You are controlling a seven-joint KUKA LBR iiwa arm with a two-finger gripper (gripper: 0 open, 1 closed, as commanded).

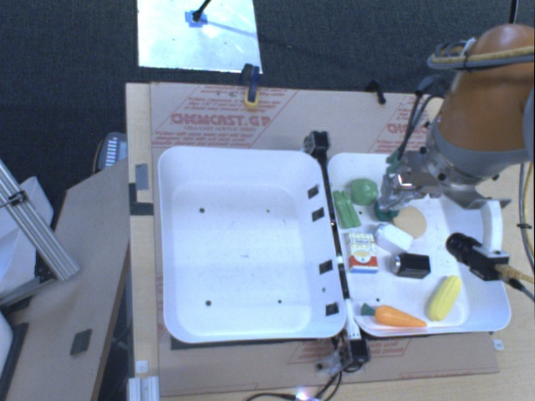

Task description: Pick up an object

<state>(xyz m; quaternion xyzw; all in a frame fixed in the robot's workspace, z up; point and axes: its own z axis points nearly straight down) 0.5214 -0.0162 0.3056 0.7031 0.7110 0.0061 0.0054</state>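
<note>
My end effector hangs low over the far end of the right bin, with graspable things crowding close around it.

I cannot tell how my end effector is set; its metal tip is a blur against the white plastic. Nearest are a round green ball just to its left and a pale tan disc just below-right, flat and smooth. A green stick lies further left, its long axis running along the bin's divider. Nearer the camera sit a small printed carton, a white block and a black box; beyond them a bumpy yellow corn cob and a tapered orange carrot, lying crosswise. The ball looks my shortest reach, though it may roll.
</note>
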